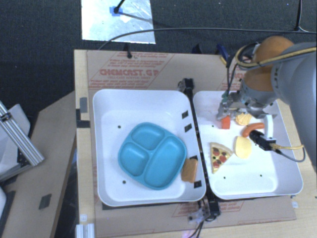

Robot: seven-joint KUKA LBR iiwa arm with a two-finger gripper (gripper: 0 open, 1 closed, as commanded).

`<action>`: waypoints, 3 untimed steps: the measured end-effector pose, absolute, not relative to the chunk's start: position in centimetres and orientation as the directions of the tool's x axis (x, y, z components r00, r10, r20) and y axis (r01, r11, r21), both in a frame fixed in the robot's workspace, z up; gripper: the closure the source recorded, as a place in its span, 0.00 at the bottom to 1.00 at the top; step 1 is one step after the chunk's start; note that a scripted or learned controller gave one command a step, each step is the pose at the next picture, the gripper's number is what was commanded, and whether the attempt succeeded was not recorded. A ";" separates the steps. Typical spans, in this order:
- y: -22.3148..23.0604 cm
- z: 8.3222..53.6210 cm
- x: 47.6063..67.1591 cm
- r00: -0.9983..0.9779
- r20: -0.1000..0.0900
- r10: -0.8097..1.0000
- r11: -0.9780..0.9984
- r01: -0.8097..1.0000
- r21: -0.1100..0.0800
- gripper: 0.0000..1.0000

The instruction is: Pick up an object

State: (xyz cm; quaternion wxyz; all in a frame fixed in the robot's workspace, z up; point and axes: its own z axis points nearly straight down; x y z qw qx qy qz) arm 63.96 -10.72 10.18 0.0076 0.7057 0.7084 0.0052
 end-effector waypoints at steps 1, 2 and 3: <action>-11.3 14.8 63.9 0.000 -0.001 1.000 0.000 1.000 0.006 1.00; -11.2 19.2 64.0 -0.004 -0.001 1.000 0.004 1.000 0.007 1.00; -10.9 23.7 64.4 -0.005 -0.001 1.000 0.005 1.000 0.007 1.00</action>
